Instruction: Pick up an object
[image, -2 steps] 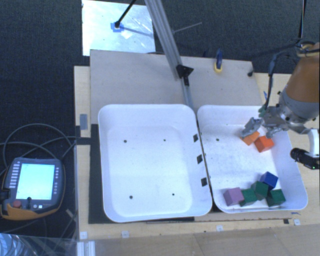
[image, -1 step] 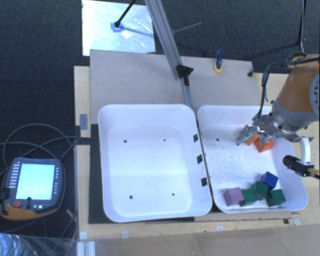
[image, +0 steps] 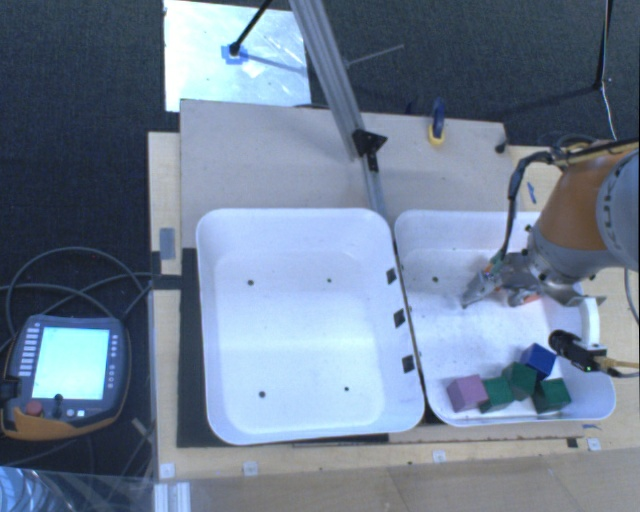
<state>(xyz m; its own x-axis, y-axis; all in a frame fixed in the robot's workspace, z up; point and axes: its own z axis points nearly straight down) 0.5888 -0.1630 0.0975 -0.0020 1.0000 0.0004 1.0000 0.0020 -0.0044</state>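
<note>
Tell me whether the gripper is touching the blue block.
Apart. The camera view shows the gripper over bare bin floor, a clear stretch of white bin separating it from the blue block by the front corner.

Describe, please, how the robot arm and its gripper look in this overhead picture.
The arm is bulky and rounded, grey with a broad orange band above the wrist. A dark cable loops along its upper side. The gripper is a small grey metal piece with slim fingers tapering to a point, and reddish wiring at its base.
</note>
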